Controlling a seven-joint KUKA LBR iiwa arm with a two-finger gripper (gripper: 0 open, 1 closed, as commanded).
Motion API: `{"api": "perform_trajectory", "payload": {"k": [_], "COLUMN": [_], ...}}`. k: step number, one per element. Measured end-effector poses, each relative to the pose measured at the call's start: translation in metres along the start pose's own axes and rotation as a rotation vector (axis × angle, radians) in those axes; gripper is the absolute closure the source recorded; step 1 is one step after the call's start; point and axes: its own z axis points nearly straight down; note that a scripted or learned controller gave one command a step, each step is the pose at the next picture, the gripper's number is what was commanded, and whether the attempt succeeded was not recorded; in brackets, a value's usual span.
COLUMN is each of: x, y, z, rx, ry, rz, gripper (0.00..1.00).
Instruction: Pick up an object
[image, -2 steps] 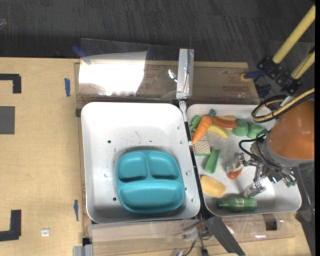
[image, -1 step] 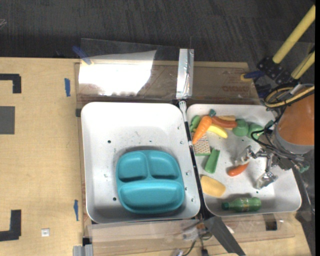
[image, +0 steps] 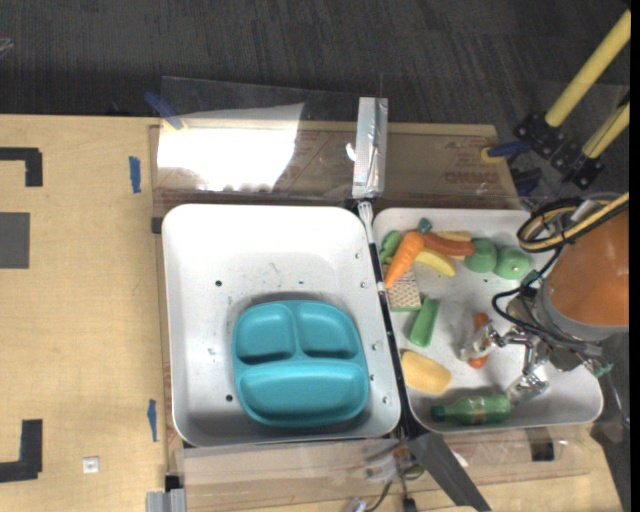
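Hovering in the right bin (image: 590, 400) with fingers apart around nothing, the end effector (image: 500, 345) sits at three o'clock of the yellow piece (image: 425, 375), and may close on air or nudge the bottle (image: 472, 407).

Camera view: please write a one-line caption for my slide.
KUKA arm's hand low in the right bin among toy foods; a teal divided tray lies in the left bin.
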Motion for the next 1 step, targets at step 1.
{"api": "perform_trajectory", "payload": {"k": [1], "x": [-0.0253], "y": [0.0348], "z": [-0.0008], "rx": [0.003], "ry": [-0.002], "rz": [0.015], "gripper": [0.00]}}
